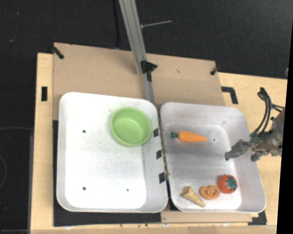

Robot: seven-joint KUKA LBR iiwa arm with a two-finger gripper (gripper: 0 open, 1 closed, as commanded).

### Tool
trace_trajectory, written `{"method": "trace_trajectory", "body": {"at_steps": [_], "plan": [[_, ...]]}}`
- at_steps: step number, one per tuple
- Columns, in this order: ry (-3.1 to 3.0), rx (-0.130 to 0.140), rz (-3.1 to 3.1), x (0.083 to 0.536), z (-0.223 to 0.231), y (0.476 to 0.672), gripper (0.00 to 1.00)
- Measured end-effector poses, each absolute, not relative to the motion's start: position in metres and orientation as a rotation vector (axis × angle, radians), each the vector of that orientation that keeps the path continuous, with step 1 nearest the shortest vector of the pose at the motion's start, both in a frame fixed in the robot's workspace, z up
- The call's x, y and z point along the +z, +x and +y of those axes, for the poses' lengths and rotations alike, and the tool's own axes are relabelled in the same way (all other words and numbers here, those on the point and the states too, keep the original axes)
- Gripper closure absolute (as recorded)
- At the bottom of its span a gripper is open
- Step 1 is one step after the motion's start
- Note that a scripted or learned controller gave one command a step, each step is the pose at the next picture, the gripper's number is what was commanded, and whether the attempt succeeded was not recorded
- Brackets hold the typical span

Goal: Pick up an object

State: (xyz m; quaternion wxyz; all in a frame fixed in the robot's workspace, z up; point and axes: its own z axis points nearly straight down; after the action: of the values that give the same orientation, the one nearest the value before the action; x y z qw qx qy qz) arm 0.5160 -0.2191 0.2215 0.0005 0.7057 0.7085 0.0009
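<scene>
The bench (200, 78) fills most of the frame, tan with a cardboard sheet at its upper middle. On it sit two shallow white bins side by side. The left bin (81, 174) holds a green bowl (131, 127) in its upper right corner, upright and close to the rim. The right bin (197, 118) holds four smaller things. A toy carrot (190, 137) lies on its side in the upper middle, green end toward the left. A red tomato (227, 184) sits low on the right, with an orange pretzel-like piece (210, 191) just beside it on the left and a pale wedge (193, 196) beside that, near the bottom rim. The gripper (237, 150) reaches in from the right edge of the frame over the right bin's right side, well apart from the carrot and above the tomato in the frame. Nothing shows between its fingers; whether they are parted or closed cannot be told.
</scene>
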Motion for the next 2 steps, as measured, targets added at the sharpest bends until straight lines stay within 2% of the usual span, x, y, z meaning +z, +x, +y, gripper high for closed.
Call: {"method": "trace_trajectory", "body": {"at_steps": [1, 2], "plan": [[2.217, 0.004, 2.224, 0.222, -0.219, 0.516, 0.00], [2.220, -0.001, 2.219, 0.179, -0.228, 0.517, 0.00]]}}
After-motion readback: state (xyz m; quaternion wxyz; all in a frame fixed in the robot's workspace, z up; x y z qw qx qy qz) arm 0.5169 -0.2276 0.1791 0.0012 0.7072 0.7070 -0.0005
